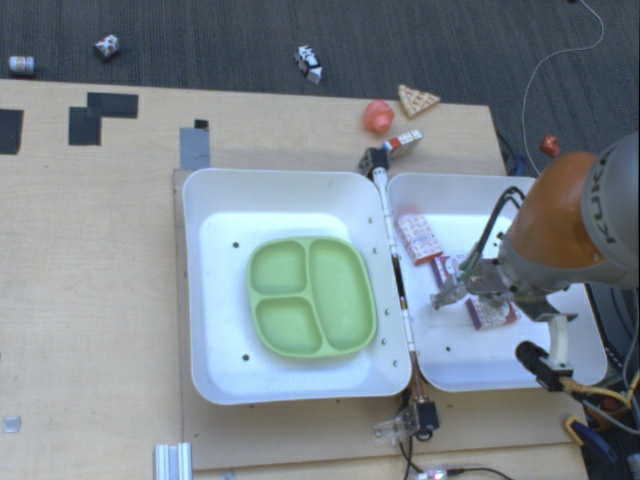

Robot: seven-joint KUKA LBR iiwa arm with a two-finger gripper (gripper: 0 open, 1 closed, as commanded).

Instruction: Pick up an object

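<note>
Flat red-and-white packet (418, 237) lies in right bin (440, 368).

Arm (560, 223) reaches in from the right — wrist bent downward.

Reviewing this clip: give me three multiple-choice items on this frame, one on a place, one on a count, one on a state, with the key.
1. Which bin holds the green plate? A left B right C neither
2. How many compartments does the plate have? A two B three C five
3. How does the red-and-white packet lie? A flat on the right bin floor B lifted in the air C outside the bins

Key: 1 A, it sits in the left bin. 2 B, two small and one long. 3 A, it rests on the floor left of the gripper.
</note>
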